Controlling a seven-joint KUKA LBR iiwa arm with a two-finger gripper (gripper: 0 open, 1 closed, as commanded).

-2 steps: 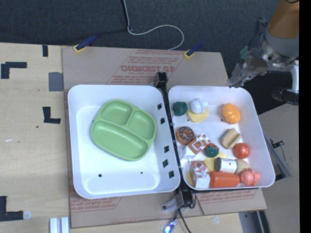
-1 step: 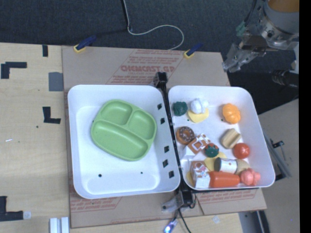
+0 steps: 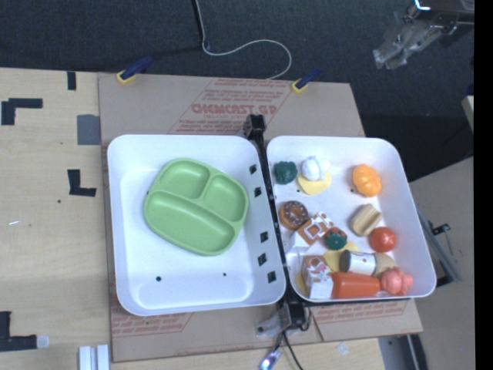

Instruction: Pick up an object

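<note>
The two-finger gripper (image 3: 391, 52) sits at the upper right of the camera view, above the dark floor and well apart from both bins; whether it is spread or pressed together cannot be told from the view; nothing shows between its tips.

The left shallow white bin (image 3: 131, 284) holds a light green plastic plate with three compartments (image 3: 197, 205), lying flat, slightly turned.

The right shallow white bin (image 3: 393, 156) holds the candidate objects, all resting on its floor: a dark green round toy (image 3: 285, 173) near the upper left corner; a white and yellow toy (image 3: 313, 173) just beside it; an orange rounded toy (image 3: 367, 179) at the upper right; a brown ring doughnut toy (image 3: 293, 214); a tan bread-like toy (image 3: 364, 220); a red round toy (image 3: 382, 239); an orange-red carrot-shaped toy (image 3: 357, 286) along the lower edge, touching a pink toy (image 3: 397, 282).

Both bins rest on a brown cardboard sheet (image 3: 231, 106) carrying red printed lettering, too blurred to read with confidence; two yellow and blue clamps (image 3: 135, 69) hold its far edge.
</note>
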